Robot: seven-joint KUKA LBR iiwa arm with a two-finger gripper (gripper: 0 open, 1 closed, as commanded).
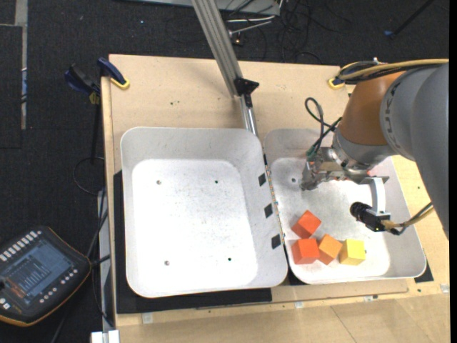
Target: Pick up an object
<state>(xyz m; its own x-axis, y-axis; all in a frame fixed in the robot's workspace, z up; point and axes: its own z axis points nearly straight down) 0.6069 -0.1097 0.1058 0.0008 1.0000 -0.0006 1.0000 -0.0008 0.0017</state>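
- Bench (178, 84): your work surface, carrying two shallow white bins side by side.
- Left bin (143, 145): white and speckled, no blocks in it.
- Right bin (400, 259): holds all four blocks, gathered near its front edge.
- Upper orange block (308, 224): lies just behind the front row, tilted on the bin floor.
- Red-orange block (305, 251): front row, nearest the left bin, touching its neighbour.
- Amber block (330, 249): front row, middle, between the red-orange and yellow ones.
- Yellow block (353, 251): front row, far end.
- Gripper (312, 177): hangs over the back part of the right bin, apart from the blocks; you cannot tell from this view how wide it stands, and nothing shows in it.
- Progress, as you may judge it: no block lifted yet. Reach, closing and lift all remain; the upper orange block sits nearest.
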